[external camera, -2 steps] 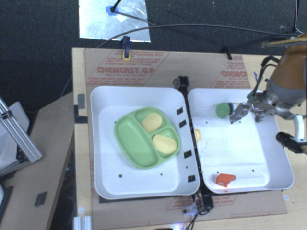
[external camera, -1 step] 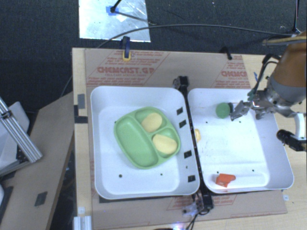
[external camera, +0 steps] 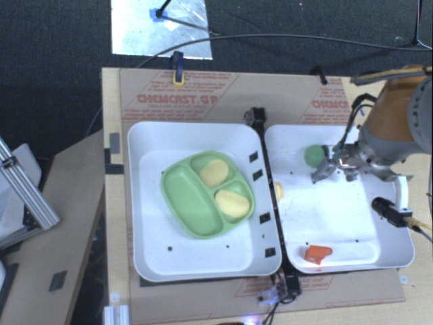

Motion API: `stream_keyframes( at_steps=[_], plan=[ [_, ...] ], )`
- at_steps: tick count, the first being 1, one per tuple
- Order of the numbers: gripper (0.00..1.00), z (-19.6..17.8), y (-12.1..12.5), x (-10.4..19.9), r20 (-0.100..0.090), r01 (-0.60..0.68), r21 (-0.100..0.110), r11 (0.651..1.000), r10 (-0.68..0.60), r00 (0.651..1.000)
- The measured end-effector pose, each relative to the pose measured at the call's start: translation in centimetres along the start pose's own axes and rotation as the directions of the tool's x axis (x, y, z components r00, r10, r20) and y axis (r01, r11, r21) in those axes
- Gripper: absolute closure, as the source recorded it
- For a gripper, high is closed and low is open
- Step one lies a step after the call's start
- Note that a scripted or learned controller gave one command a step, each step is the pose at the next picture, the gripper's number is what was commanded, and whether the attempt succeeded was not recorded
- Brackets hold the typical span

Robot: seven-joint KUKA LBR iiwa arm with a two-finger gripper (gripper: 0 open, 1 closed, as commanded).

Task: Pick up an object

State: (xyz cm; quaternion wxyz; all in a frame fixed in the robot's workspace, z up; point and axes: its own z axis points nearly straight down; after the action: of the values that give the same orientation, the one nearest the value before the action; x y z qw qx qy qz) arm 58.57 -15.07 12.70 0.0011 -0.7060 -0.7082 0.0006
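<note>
Green ball sits in the right bin, up near the back wall, on the bin floor. That's my read of the target, since the end effector is down right beside it, just to its lower right. One finger points out and down to the left, close to the ball's edge; can't tell if it touches. Nothing visible between the fingers, so no grasp confirmed. Spread of the fingers: can't tell from this angle, the wrist hardware blocks it.

Arm comes in from the right over the bin's rim, orange band above the wrist, leaning low, which fits a reach toward the back corner.

Other candidates in the same bin: small orange piece near the front wall, well apart from the ball; a yellowish bit against the divider side.

Left bin holds a green divided plate with two pale yellow items in its small compartments.

Both bins rest on a cardboard sheet over the worktop.

Judgement: grasp attempt in progress, ball may roll off against the wall.
</note>
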Motion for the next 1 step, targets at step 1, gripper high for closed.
stream_keyframes(
  at_steps=[1],
  plan=[
    [0.00,4.39,0.07,0.04,0.000,-0.001,-0.002,1.000,0.001,1.000]
  ],
)
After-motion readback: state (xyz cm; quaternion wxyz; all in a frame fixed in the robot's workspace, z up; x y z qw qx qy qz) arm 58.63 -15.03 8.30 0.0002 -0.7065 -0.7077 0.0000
